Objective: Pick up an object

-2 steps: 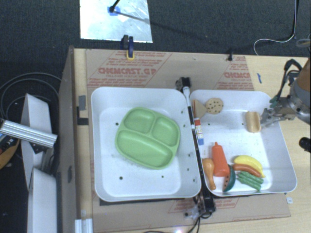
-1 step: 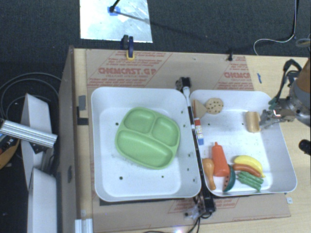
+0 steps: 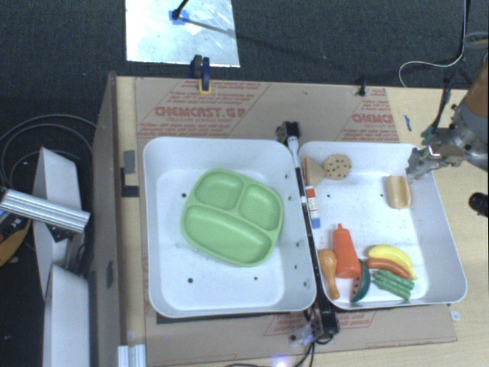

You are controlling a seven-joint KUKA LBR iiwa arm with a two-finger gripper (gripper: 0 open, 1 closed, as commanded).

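Note:
The right bin (image 3: 428, 228) holds a round cookie (image 3: 335, 165) at its far left and a bread roll (image 3: 397, 191) near its far right. Along its near side lie an orange bottle (image 3: 345, 252), a drumstick-like piece (image 3: 328, 264), a banana (image 3: 391, 255), a red-orange piece (image 3: 388, 267), a watermelon slice (image 3: 361, 284) and green beans (image 3: 394, 284). My gripper (image 3: 422, 161) hangs at the bin's far right rim, just right of and above the bread roll, apart from it. Nothing shows between its tips.
The left bin (image 3: 164, 205) carries a green divided plate (image 3: 233, 216). A clamp and a striped bar (image 3: 306, 197) run along the seam between the bins. Cables (image 3: 435, 67) hang at the upper right. Cardboard (image 3: 229, 105) lies under both bins.

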